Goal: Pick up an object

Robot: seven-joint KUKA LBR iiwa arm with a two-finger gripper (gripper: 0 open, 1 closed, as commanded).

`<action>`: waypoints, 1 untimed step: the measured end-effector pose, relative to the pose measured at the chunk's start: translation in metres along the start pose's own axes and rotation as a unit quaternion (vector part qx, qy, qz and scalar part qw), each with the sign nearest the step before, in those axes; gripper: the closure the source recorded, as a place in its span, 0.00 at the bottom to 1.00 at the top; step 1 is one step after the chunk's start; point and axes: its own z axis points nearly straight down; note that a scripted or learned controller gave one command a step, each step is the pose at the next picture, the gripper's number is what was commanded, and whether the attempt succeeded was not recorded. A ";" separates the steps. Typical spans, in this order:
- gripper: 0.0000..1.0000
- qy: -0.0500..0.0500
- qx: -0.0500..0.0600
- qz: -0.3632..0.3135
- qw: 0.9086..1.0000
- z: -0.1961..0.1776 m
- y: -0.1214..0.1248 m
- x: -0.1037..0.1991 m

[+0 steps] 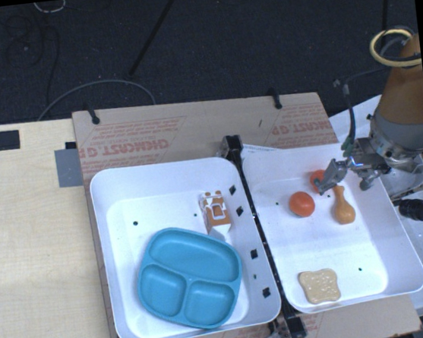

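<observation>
Gripper poised over right bin, three small objects close under and beside it.

Grey two-finger gripper (329, 180) reaches in from the right edge of the right white bin (408, 274), its tip low over the bin's upper middle; whether the jaws are apart or together cannot be told from this slant. A small red piece (317, 177) sits right at the tip, partly hidden. Round orange-red ball (301, 204) lies just left and toward the near side of the tip. Tan, pear-shaped toy (342, 207) lies just on the near side, long axis running roughly away-to-near, bulb end nearest the camera. Beige toast-shaped slab (320, 285) rests well apart at the near rim. My read: nothing is visibly gripped, and the nearest candidates call for only a short shift.
</observation>
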 end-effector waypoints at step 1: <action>0.00 -0.001 -0.006 -0.001 1.000 -0.008 0.003 0.000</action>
